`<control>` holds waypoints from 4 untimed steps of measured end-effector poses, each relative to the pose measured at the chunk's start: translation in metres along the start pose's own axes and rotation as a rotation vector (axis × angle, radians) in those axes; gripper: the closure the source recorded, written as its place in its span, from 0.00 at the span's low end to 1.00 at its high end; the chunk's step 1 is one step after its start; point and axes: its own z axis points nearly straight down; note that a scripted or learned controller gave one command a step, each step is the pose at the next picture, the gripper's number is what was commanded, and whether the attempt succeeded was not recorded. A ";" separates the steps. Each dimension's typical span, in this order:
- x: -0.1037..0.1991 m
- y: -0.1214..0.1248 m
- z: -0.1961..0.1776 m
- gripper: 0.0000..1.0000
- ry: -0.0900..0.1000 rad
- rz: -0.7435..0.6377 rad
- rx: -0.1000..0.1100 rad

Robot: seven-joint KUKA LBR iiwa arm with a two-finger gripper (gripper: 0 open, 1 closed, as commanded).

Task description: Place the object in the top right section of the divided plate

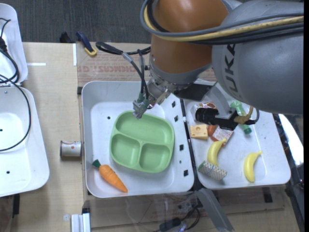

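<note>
The green divided plate [142, 141] lies in the left bin [91, 129], with one long section at the back and two smaller ones at the front; all three sections hold nothing. My gripper [141, 106] hangs below the orange wrist band, its tip over the plate's back left rim. Nothing shows in it. An orange carrot [112, 176] lies in the left bin, in front of the plate's left corner.
The right bin [270, 178] holds a cheese wedge [198, 131], two bananas [215, 151] [251, 166], a wrapped item [212, 170] and a red-and-white packet [222, 134]. A small can [71, 149] lies on the bench to the left of the bins. My arm covers the back right.
</note>
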 end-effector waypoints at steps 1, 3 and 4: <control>0.046 -0.015 0.097 1.00 0.002 -0.037 0.002; 0.049 -0.020 0.019 1.00 0.001 -0.014 0.002; 0.020 -0.023 0.139 1.00 0.003 -0.231 0.002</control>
